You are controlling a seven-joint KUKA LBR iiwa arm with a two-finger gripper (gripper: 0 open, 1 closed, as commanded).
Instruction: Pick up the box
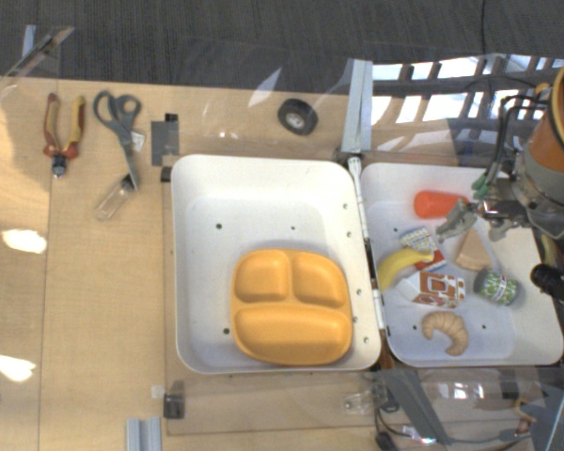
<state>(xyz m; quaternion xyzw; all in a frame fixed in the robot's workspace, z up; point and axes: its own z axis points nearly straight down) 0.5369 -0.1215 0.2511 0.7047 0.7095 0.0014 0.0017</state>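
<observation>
The box (440, 287) is a small white carton with red print. It lies flat in the right bin (545, 346), between a banana (400, 264) and a green can (496, 287). My gripper (474, 222) hangs over the upper middle of that bin, up and to the right of the box. Its fingers are spread open, one finger (454, 220) slanting down to the left, and nothing sits between them. A tan wedge (471, 251) lies just below the fingertips.
The right bin also holds an orange-red piece (438, 203), a small wrapped packet (419, 240) and a croissant (448, 331). A yellow divided tray (291, 306) fills much of the left bin (197, 252). Pliers (56, 132), scissors (120, 125) and a tape roll (298, 116) lie on the bench.
</observation>
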